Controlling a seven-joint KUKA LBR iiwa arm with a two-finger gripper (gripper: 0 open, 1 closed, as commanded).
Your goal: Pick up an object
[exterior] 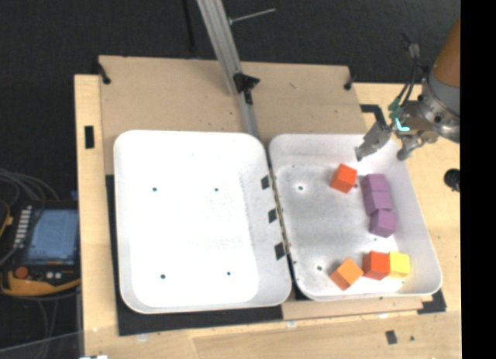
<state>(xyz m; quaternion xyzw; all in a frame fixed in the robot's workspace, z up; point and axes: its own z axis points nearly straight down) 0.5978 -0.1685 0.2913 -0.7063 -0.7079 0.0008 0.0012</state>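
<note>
orange block (343, 177) is sitting just below the gripper (386, 145), whose fingers are spreading wide and holding nothing; picking is not yet done.

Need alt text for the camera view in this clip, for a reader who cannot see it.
The robot's hand hangs open and holding nothing over the far right corner of the right bin, just beyond an orange block. That bin also holds two purple blocks and, near its front edge, orange, red and yellow blocks. The left bin sits beside it.
</note>
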